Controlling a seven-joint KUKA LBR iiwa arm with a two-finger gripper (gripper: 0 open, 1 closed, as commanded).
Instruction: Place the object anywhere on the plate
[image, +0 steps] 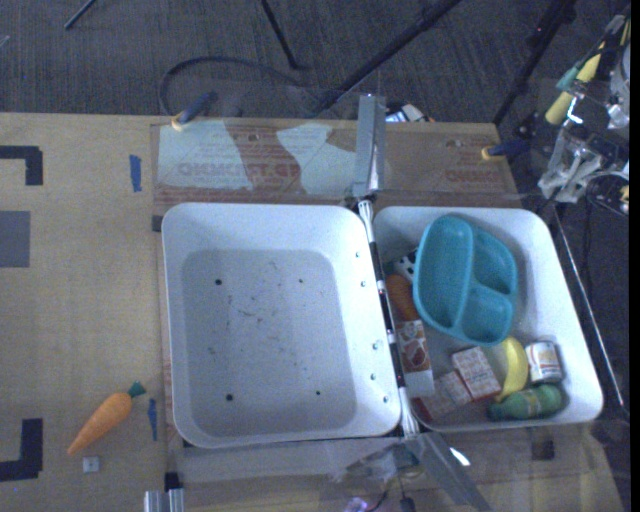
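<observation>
Lighting, as I see it: dim and cool overall, with a bluish cast; white bins (262, 225) brightest, mildly washed out. Focus soft throughout, labels unreadable; dark floor (120, 50) grainy; soft glare on the clear sheet (265, 155)

You have two white bins on the desk (80, 330): the left bin (260, 225) and the right bin (560, 260). In the right bin you can count one teal divided plate (465, 278), one yellow banana (514, 365), one small can (543, 361), one dark green vegetable (528, 403), one orange item (401, 297) and about three small printed packets (475, 372); their exact number is hard to tell. Outside the bins you have one toy carrot (100, 421) on the desk.
</observation>
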